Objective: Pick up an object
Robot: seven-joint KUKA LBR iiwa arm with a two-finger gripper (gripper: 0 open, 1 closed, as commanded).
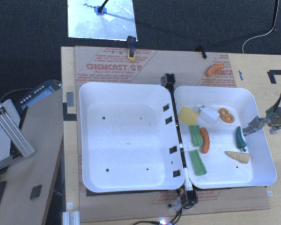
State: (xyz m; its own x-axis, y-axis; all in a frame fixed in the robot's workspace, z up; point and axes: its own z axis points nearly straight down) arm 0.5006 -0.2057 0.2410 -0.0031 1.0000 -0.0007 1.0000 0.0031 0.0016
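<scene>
Tool (251,125) sits at the right bin's (264,172) right wall, just above the teal pepper-like toy (240,138); can't tell its opening or whether it has anything. That toy looks like light, stiff, slick plastic, so I'd pinch across its narrow middle, though it's close to the wall and the cone-shaped piece (238,157). Bin floor is smooth white, other items cluster near the divider, left bin (91,97) alongside, all on a cardboard-covered tabletop (187,62) over dark carpet.
</scene>
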